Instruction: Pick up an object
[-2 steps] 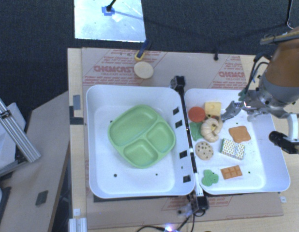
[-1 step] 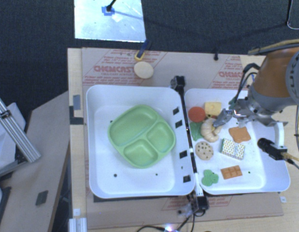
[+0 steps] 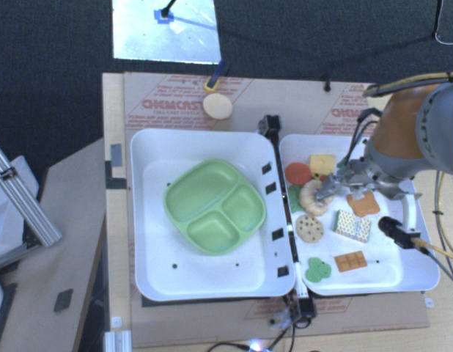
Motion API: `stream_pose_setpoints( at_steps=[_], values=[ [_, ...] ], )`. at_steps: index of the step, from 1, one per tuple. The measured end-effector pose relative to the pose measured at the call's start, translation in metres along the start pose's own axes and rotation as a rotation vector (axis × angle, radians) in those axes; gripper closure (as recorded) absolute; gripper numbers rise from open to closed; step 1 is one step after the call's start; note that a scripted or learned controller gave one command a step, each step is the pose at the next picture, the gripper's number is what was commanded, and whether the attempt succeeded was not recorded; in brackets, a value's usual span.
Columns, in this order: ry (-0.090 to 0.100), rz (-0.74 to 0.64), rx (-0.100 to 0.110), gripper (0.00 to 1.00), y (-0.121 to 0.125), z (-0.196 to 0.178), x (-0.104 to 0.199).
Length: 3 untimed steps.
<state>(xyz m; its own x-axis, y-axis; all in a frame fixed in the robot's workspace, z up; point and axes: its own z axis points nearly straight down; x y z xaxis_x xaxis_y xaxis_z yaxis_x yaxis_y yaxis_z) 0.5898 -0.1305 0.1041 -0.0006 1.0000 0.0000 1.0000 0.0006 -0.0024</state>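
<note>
Several toy foods lie in the right bin: a red tomato, a yellow cheese block, a beige ring-shaped pastry, a chocolate-chip cookie, an orange cracker, a patterned white wafer, an orange biscuit and a green broccoli piece. My gripper hangs low over the upper middle of this bin. Its tip is at the right edge of the beige pastry, just below the cheese. I see nothing lifted.
The left bin holds a green divided plate. A black divider runs between the bins. A round beige disc lies on the bench behind the bins. The arm's grey and orange body covers the right bin's far right corner.
</note>
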Motion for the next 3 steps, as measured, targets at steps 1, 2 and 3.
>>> stream_pose_setpoints(
  at_steps=[1, 2, 3],
  values=[
    [-0.001, 0.0, -0.005, 0.0, 0.001, 0.019, 0.0],
    [-0.001, -0.001, -0.008, 1.0, 0.002, 0.008, 0.0],
    [-0.002, -0.004, -0.011, 1.0, 0.013, -0.052, 0.001]
  ],
)
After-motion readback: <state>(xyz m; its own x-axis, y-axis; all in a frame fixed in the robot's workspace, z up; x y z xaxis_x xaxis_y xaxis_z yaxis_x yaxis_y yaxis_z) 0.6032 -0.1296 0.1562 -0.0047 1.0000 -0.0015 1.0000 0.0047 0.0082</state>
